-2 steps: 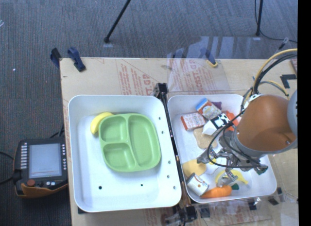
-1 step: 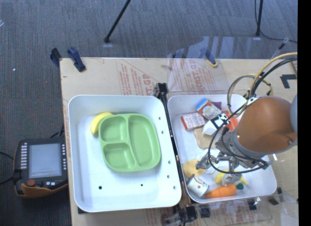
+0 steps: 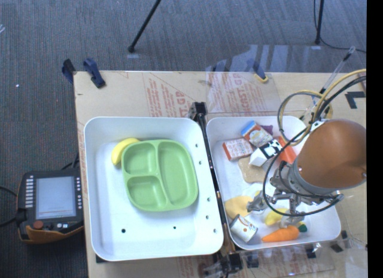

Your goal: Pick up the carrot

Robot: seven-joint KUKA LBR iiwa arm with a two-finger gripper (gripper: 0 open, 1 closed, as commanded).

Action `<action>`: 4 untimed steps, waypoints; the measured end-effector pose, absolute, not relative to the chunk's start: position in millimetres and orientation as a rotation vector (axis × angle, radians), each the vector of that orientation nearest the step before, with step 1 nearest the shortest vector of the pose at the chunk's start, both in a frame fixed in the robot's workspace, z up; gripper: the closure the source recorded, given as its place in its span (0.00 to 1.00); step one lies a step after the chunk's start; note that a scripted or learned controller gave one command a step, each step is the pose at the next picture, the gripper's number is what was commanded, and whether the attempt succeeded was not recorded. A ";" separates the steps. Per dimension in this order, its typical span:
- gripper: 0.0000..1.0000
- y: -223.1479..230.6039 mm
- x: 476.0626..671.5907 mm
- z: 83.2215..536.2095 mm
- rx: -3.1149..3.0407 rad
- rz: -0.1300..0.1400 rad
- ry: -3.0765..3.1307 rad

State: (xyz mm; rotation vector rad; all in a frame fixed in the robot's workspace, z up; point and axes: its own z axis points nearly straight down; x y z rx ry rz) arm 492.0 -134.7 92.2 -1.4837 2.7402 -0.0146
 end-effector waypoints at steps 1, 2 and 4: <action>0.00 -133.9 478.7 88.2 -2.200 -0.003 2.231; 1.00 -129.3 480.0 96.9 -2.196 0.004 2.228; 1.00 -194.3 476.3 109.1 -1.933 0.004 2.474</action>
